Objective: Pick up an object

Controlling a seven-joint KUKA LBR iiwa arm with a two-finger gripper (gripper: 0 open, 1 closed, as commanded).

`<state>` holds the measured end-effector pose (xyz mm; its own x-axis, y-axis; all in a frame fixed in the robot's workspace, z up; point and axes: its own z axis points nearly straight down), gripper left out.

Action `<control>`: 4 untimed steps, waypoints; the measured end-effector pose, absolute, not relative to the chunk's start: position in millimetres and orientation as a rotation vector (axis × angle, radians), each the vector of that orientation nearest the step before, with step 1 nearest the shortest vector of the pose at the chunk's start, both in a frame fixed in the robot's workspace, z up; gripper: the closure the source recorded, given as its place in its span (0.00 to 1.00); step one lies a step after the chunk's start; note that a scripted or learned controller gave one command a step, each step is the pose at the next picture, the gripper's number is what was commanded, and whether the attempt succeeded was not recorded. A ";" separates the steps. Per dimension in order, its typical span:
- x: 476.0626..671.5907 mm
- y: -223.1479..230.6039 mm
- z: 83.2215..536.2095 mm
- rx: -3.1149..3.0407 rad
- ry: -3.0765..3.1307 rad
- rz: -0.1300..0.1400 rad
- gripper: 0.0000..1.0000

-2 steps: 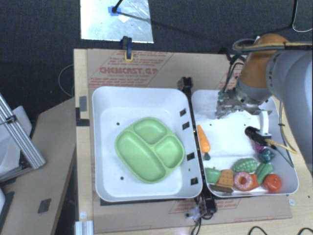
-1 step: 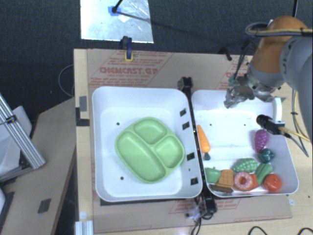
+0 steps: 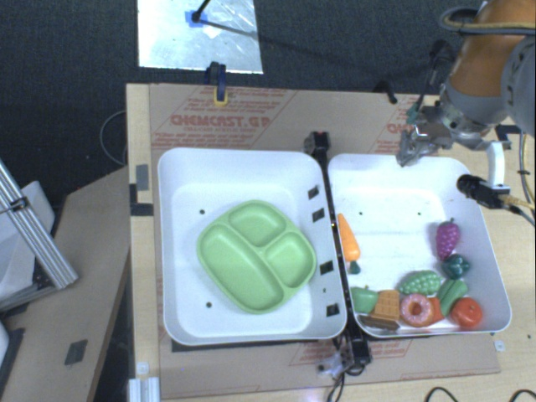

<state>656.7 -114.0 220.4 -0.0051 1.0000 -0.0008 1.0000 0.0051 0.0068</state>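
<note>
Cardboard-covered surface (image 3: 251, 115) carries two white bins; my gripper (image 3: 412, 151) hovers over the right bin's (image 3: 394, 199) far rim, grasping nothing, its state unclear; toy foods (image 3: 419, 296) crowd the near corner

- Right bin (image 3: 394, 193): bare floor across the 12 o'clock half and the centre; open approach from above.
- Right bin, 6 o'clock edge: toy foods packed close, namely donut (image 3: 416, 309), tomato (image 3: 467, 311), waffle (image 3: 387, 306), green vegetables (image 3: 421, 283); little room between them.
- Right bin, 9 o'clock wall: carrot (image 3: 347, 237) lies against it.
- Right bin, 3 o'clock side: grapes (image 3: 447, 239) with free floor around them.
- Left bin (image 3: 180, 182): green divided plate (image 3: 255, 256) takes the centre; bare margin all round.
- Gripper (image 3: 412, 151): hangs over the right bin's 12 o'clock rim.
</note>
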 end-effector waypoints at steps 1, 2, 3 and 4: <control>657.6 -113.9 225.0 2.213 2.226 0.004 1.00; 659.5 -64.7 220.4 2.212 2.229 0.002 1.00; 658.7 -12.6 221.6 2.212 2.230 0.002 1.00; 636.5 32.3 234.4 2.213 2.232 0.002 1.00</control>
<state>636.5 32.3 234.4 -0.0085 1.0000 0.0017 1.0000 0.0085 0.0002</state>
